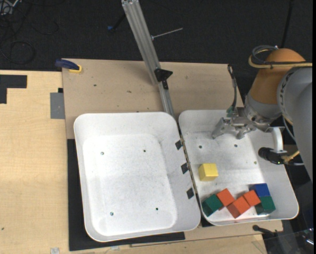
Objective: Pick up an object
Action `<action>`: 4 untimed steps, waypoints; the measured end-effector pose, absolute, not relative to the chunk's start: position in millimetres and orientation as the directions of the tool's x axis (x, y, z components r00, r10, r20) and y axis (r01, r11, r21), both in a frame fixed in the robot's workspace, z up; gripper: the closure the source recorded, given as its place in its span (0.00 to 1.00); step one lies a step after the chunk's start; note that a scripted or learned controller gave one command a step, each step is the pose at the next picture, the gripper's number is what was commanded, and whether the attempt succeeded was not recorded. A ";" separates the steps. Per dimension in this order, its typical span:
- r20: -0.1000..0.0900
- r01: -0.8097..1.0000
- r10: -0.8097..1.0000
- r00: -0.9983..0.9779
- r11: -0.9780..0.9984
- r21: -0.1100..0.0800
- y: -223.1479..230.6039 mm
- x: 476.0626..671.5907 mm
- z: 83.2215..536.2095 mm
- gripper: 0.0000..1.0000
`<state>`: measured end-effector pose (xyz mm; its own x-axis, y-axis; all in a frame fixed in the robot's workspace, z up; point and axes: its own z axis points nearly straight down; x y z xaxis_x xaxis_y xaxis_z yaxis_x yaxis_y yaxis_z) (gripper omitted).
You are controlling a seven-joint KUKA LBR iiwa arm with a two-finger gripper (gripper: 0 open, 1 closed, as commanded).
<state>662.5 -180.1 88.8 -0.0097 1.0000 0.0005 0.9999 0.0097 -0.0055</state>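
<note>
Two white bins sit on the bench. Beside the right bin's (287, 194) near wall lie colored blocks (240, 201); the yellow block (208, 171) lies mid-bin. Near its far wall, the end effector (233, 127) hangs spread wide, holding nothing.

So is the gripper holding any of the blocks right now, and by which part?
Nothing is held. The gripper is over the far end of the right bin, with no block between its fingers; the yellow block lies apart from it on the bin floor.

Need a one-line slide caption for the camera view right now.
End effector hovers over the right bin's far end; yellow block mid-bin, colored blocks clustered at the near edge.
</note>
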 end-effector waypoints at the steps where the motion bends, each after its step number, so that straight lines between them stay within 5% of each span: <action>1: -0.001 1.000 1.000 -0.013 0.013 -0.003 -180.1 663.4 101.0 1.00; 4: -0.001 1.000 1.000 -0.006 0.006 0.004 -180.9 663.7 252.1 1.00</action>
<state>663.7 -180.9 252.1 -0.0056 1.0000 -0.0007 1.0000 0.0056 0.0035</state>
